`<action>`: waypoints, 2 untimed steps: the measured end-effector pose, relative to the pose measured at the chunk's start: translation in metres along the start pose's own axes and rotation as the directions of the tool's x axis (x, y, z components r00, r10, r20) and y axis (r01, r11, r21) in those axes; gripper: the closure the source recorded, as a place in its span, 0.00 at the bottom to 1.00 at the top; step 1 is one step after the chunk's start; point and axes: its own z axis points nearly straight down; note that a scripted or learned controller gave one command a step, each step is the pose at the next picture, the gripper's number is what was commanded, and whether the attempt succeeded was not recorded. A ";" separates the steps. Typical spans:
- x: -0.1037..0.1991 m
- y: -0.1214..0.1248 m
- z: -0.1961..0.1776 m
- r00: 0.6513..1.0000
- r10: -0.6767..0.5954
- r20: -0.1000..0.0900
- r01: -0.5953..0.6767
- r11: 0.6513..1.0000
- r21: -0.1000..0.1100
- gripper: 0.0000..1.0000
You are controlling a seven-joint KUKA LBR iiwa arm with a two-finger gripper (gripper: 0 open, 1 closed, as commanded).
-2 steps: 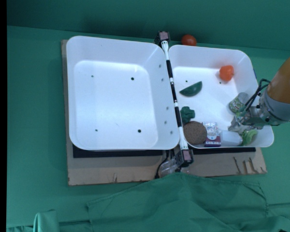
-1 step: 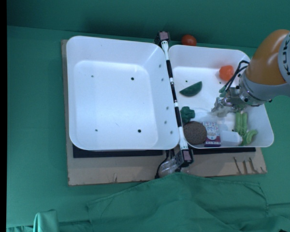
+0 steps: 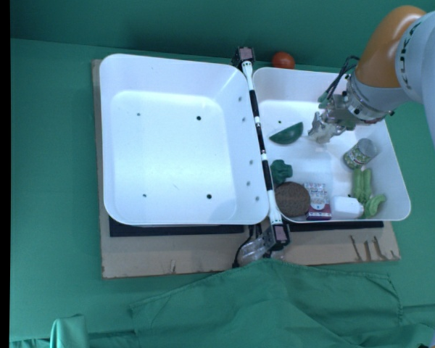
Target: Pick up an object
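My gripper (image 3: 320, 132) hangs over the middle of the right bin (image 3: 304, 85), just right of a dark green wedge-shaped slice (image 3: 286, 133). Nothing shows between its fingers. Below it in the same bin lie a small green broccoli-like piece (image 3: 280, 170), a brown round cookie (image 3: 293, 199), a red and white packet (image 3: 317, 198), a white block (image 3: 346, 207), a tin can (image 3: 360, 154) and a light green vegetable (image 3: 364, 191).
The left bin (image 3: 123, 85) sits beside the right one, split by a black and white divider rail (image 3: 259, 140). A red ball (image 3: 283, 60) rests outside, behind the right bin. Green cloth (image 3: 275, 303) lies along the front.
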 end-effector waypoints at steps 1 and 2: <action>0.018 -0.076 -0.003 1.000 0.007 0.001 -0.007 1.000 -0.005 1.00; -0.047 -0.135 -0.024 1.000 0.012 -0.003 -0.012 1.000 0.015 1.00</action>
